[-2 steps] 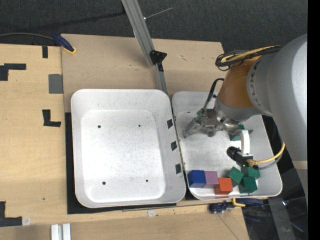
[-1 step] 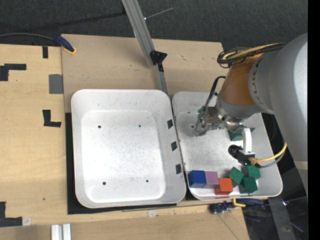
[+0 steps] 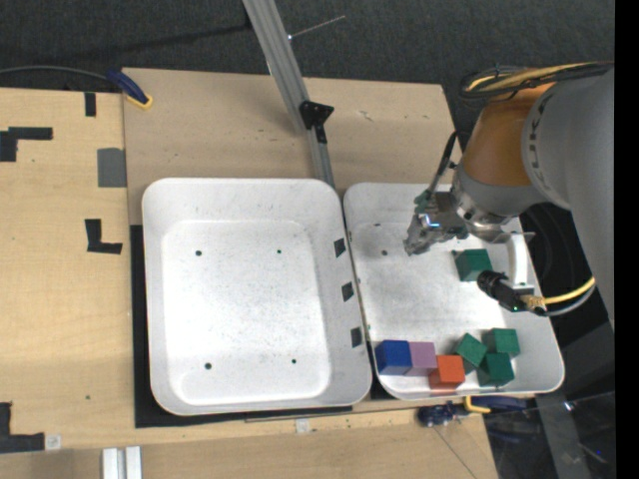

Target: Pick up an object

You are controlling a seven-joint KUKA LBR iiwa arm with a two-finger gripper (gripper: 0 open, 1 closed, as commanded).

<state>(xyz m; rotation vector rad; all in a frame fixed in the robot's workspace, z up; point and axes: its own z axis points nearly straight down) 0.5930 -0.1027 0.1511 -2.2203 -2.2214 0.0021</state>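
My gripper [image 3: 420, 236] hangs over the upper part of the right bin [image 3: 399, 287], pointing down-left, with nothing visible between its fingers. A green block [image 3: 472, 263] lies just to its right, under the wrist. Along the bin's front edge sit a blue block [image 3: 393, 356], a purple block [image 3: 422, 355], an orange block [image 3: 449, 369] and a cluster of green blocks [image 3: 491, 355].
The left bin [image 3: 245, 292] lies beside the right one, with a dividing rim between them. A slanted metal pole [image 3: 285, 63] with a black clamp stands behind the bins. The grey arm with its orange band [image 3: 499, 153] and a yellow cable cover the right side.
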